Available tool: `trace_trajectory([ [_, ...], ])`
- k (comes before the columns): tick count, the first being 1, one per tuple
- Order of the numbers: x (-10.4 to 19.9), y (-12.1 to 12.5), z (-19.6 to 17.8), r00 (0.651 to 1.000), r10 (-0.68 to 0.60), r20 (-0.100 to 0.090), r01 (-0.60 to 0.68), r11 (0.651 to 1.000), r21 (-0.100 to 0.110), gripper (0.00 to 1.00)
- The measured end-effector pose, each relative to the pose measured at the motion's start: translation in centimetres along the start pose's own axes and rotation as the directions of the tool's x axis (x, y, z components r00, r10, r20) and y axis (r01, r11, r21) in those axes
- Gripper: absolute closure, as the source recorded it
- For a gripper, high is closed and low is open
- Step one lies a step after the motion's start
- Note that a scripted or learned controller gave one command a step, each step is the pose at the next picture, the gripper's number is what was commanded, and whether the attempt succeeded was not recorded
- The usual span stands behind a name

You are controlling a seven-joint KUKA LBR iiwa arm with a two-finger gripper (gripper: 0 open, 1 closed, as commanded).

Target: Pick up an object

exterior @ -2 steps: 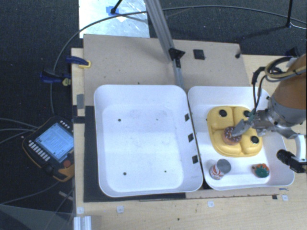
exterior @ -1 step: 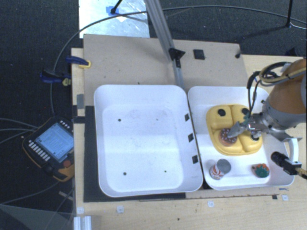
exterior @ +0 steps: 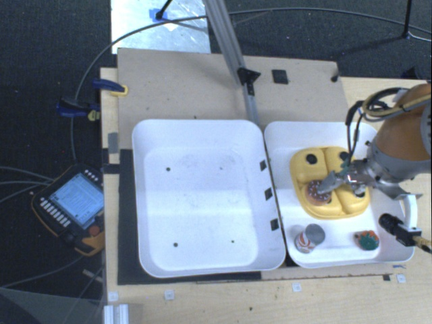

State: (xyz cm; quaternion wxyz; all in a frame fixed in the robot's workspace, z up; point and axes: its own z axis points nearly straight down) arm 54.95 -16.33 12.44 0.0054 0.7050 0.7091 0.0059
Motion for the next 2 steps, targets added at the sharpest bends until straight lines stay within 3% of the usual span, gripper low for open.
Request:
trace_trajectory([
  [1, 0.2, 0.4, -1.4, 1.0, -0.003, -0.005, 0.003, 1.0, -0.006, 1.0],
  [2, 0.8, 0.1, -7.4, 1.0, 0.0, 0.002, 0.0, 1.0, 0.009, 1.0],
])
